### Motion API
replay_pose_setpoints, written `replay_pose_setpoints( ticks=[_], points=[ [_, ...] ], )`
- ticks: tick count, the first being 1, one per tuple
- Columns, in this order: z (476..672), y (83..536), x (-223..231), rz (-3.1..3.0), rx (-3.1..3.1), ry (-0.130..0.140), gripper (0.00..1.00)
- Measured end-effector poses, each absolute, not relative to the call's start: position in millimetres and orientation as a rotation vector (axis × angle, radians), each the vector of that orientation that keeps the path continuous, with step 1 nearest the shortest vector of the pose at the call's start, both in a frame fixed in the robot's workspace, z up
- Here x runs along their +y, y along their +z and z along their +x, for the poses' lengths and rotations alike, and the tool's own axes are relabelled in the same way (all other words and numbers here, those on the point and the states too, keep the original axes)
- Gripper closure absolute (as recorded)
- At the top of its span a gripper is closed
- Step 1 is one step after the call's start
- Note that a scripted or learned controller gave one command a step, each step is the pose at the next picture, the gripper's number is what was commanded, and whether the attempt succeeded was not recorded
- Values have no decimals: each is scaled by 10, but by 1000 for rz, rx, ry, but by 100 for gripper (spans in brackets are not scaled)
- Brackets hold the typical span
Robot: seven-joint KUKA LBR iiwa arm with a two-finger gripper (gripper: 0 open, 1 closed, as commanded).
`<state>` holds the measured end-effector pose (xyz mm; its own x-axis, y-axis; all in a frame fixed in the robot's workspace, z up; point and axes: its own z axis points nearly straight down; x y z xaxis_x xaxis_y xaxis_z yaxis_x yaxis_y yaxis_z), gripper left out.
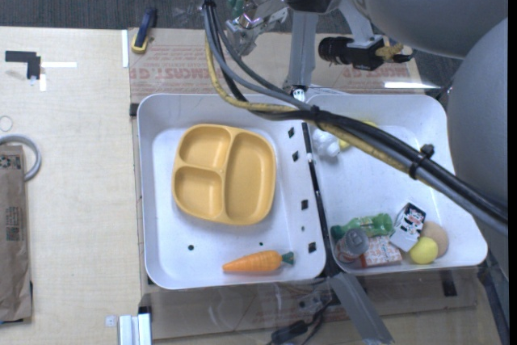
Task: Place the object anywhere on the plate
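Note:
The yellow three-compartment plate lies in the left bin with nothing on it. An orange toy carrot with a green top rests on the bin floor just in front of the plate, near the front wall. My gripper hangs high at the top of the camera view, beyond the far edge of the bins, away from the plate and every object. Cables and brackets crowd it, and nothing can be made out in its grasp.
The right bin holds a small white object near the divider. In its front right corner lie a green item, a white carton, a yellow lemon and a tan ball. A thick cable crosses this bin.

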<state>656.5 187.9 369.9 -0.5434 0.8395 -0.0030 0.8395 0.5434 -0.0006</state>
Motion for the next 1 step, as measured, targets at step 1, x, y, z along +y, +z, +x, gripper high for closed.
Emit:
replay_pose_setpoints(
  ticks=[1],
  points=[
    [6515,3394,1294,1881,2516,-7,100]
  ],
)
